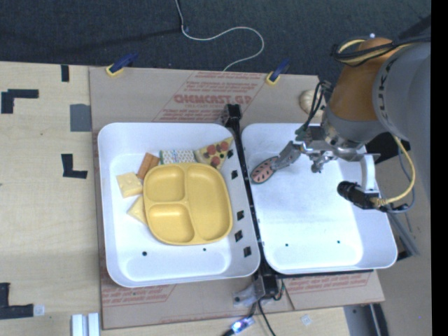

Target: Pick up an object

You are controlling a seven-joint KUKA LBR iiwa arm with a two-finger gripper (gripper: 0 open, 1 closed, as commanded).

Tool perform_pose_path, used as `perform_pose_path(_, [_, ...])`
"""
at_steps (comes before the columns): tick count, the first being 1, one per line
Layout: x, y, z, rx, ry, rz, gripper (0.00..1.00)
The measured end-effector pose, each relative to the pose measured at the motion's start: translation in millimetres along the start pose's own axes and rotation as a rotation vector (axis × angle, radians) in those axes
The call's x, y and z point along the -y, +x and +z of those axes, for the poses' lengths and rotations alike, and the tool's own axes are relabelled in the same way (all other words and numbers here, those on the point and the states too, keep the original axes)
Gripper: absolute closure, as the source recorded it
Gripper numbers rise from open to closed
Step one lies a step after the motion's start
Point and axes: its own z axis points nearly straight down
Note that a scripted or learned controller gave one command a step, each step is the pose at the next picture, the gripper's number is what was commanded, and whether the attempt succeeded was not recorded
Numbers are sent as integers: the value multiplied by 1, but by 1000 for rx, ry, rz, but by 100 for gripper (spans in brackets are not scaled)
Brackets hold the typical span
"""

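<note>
A small reddish-brown oval object (263, 171) with pale speckles sits at the left side of the right bin (315, 236), close to the wall between the bins. My gripper (276, 164) reaches in from the right, and its dark fingers (285, 157) come together as one narrow bar. The oval's right end is pinched at their tips. In the left bin (119, 257) lie a yellow divided plate (187, 203), tan cracker-like pieces (130, 184), an orange-brown piece (148, 164) and a pizza-slice toy (215, 152).
The grey arm with its orange band (357, 89) hangs over the right bin's upper right corner. A black cable plug (353, 193) sticks out over that bin's right side. A black divider (241, 187) runs between the bins.
</note>
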Motion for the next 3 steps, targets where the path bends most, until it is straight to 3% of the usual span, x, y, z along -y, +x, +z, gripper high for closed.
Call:
perform_pose_path(1, [4,1,65,-1,2,-1,0])
perform_pose_path(2, [4,2,81,0,-3,-1,0])
perform_pose_path(3, [4,2,70,1,-5,-2,100])
